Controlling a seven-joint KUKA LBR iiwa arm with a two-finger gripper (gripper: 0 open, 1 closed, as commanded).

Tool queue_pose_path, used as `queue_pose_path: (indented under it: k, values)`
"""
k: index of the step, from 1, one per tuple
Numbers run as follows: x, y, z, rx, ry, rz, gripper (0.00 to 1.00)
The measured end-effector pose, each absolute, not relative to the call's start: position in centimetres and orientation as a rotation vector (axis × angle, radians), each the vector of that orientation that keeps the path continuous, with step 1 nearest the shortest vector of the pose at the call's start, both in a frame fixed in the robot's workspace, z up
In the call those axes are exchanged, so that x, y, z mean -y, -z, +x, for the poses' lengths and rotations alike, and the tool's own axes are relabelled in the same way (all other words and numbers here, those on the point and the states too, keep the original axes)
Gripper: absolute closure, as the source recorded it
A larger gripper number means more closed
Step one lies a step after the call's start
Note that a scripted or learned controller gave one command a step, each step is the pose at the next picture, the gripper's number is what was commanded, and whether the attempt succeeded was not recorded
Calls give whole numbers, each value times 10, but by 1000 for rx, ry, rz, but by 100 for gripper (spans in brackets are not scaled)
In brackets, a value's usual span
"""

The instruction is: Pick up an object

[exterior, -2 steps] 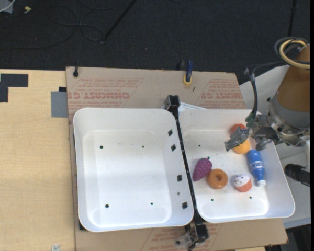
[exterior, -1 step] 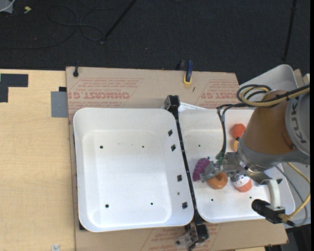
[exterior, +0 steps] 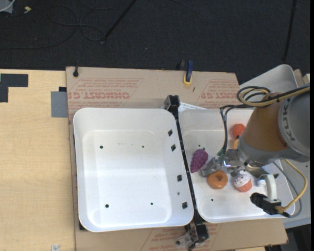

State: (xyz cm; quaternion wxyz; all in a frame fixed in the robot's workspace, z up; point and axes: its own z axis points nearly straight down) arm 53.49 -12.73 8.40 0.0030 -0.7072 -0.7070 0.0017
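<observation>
- We see two white bins (exterior: pixel 126 120).
- We see a purple bunch of grapes (exterior: pixel 199 159).
- We see an orange fruit (exterior: pixel 217 180).
- We see a grey arm (exterior: pixel 298 124) with an orange band (exterior: pixel 261 129).

Even overhead light, slightly soft focus

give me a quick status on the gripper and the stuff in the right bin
Gripper low in the right bin, nothing seen between its fingers. Purple grape bunch at its left, orange fruit just below. Red-and-white object close alongside.
</observation>
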Motion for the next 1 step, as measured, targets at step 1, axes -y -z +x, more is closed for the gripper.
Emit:
queue_pose_path:
  k: [1]
  values:
    - [128, -97, 534, 2209, -4, -2225, 100]
